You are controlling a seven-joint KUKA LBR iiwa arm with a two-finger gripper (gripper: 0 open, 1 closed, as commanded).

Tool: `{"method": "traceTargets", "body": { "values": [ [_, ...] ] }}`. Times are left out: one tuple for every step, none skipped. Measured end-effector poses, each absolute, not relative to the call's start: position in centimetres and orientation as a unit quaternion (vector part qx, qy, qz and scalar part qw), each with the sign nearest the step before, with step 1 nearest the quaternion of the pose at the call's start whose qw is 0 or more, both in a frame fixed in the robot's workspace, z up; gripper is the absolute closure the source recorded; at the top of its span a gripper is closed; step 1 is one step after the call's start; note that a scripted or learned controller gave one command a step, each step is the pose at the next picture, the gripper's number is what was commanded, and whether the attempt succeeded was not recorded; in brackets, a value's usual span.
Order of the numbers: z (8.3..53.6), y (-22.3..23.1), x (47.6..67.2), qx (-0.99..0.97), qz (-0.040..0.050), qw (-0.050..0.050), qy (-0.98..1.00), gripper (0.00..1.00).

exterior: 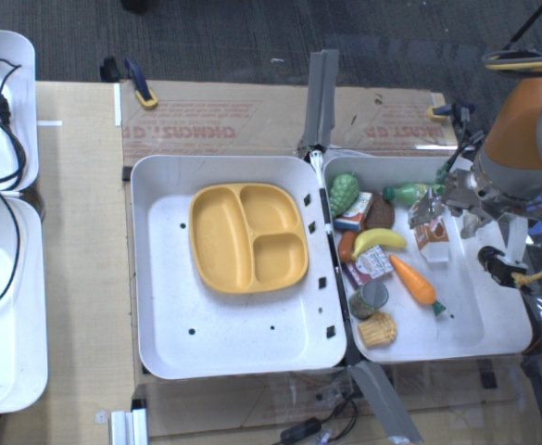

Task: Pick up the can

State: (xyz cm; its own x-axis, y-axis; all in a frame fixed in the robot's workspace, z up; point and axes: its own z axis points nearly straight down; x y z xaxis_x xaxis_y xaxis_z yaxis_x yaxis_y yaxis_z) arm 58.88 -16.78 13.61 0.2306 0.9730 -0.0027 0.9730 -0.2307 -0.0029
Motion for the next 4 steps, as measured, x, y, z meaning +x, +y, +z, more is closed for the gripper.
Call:
{"method": "traceTargets", "body": {
  "values": [
    [9.0,-17.3,58.9,-0.796,0.0021,0.001,-0.606,0.00],
    [9.2,-12.4,62.8,-0.861,0.0014,0.000,-0.509,0.00],
    [15.9,-11.2,62.1,-0.827,0.0014,-0.001,-0.563,0.00],
    [9.5,-17.2,58.2,-0.880,-0.0012,-0.001,-0.475,0.00]
  ]
}}
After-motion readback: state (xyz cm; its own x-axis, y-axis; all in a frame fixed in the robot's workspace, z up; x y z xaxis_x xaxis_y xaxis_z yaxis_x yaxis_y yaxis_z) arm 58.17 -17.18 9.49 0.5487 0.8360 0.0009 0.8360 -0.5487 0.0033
